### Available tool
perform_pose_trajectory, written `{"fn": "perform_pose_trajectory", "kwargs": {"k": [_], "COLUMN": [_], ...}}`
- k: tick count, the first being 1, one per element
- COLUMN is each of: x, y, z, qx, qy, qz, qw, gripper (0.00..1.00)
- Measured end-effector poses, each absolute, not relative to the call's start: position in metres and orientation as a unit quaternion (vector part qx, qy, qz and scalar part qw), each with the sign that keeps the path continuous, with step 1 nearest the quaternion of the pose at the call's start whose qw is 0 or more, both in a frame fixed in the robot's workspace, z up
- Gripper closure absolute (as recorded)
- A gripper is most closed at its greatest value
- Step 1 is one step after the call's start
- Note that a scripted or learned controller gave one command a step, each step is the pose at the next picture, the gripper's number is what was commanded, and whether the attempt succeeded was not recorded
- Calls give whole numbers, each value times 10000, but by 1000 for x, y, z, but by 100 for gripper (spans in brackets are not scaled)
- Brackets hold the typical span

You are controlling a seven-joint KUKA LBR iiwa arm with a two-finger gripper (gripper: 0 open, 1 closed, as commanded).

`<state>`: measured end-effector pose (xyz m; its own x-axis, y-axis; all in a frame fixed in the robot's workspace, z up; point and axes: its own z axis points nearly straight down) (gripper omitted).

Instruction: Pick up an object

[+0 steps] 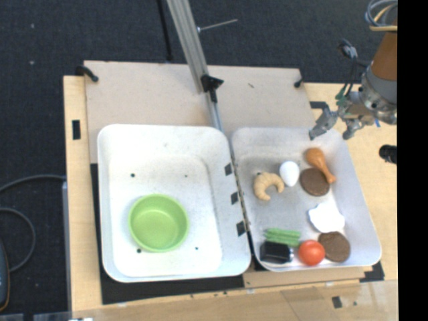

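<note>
Pick not yet made; nothing is between the fingers.

Near edge of the right shallow white bin [364, 212]: black block [275, 251], red tomato-like ball [311, 252], brown disc [334, 245].

Mid-bin: tan croissant [268, 184], white egg [289, 173].

Closest candidate: orange drumstick-shaped toy [319, 162], at about 7 o'clock from the gripper [332, 128], near but apart.

Gripper hovers over the bin's far right corner, fingers spread, holding nothing. Descent and closing remain.

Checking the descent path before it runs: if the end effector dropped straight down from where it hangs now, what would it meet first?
Probably the right bin's bare floor near its upper right corner; the drumstick lies closest, though depth is unclear.
</note>
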<state>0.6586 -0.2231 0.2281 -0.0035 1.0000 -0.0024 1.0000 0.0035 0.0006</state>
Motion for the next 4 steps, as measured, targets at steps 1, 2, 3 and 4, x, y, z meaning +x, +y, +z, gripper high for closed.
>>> {"fn": "perform_pose_trajectory", "kwargs": {"k": [1, 2, 3, 4], "x": [658, 659, 657, 658], "y": [-223, -221, -218, -219], "z": [228, 165, 103, 102], "qx": [7054, 7047, 7050, 7048], "qy": [7088, 7095, 7092, 7094], "qz": [-11, -19, -19, -11], "qw": [10, -13, -12, 9], "gripper": [0, 0, 0, 0]}}
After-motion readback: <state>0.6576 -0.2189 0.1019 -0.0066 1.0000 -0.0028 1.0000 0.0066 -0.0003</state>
